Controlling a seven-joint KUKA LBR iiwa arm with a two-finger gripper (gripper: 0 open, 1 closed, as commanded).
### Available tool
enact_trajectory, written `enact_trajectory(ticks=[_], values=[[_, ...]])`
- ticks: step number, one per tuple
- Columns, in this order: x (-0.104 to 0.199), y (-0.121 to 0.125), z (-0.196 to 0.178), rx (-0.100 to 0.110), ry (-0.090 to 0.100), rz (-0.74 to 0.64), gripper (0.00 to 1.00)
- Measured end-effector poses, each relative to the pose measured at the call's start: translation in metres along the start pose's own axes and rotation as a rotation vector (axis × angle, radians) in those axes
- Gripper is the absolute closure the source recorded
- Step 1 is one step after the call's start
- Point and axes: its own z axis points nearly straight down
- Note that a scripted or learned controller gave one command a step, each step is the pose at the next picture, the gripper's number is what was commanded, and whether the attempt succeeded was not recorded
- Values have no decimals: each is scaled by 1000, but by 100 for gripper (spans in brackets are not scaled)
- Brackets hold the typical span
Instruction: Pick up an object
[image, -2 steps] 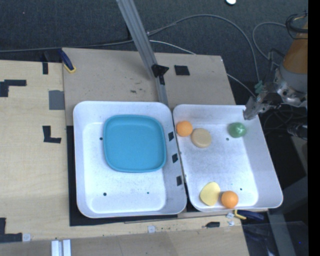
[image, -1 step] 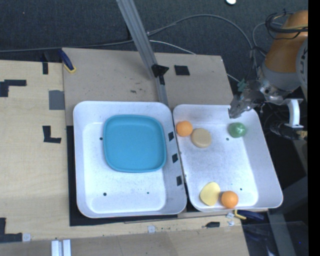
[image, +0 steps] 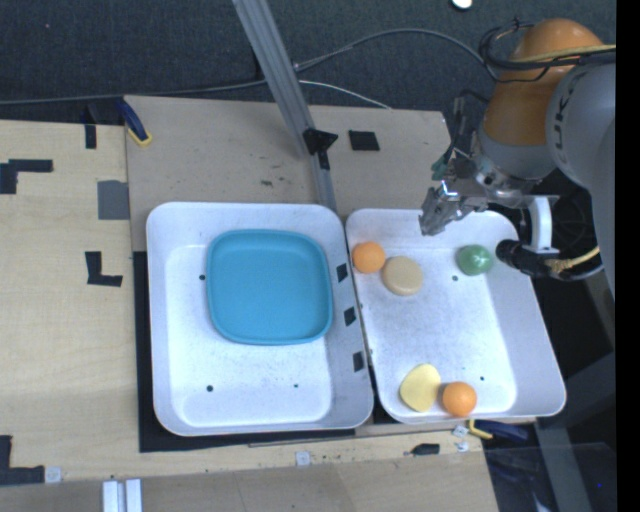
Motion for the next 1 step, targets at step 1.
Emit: enact_trajectory(ticks=[1], values=[[44,8,5,0,0,1,100]])
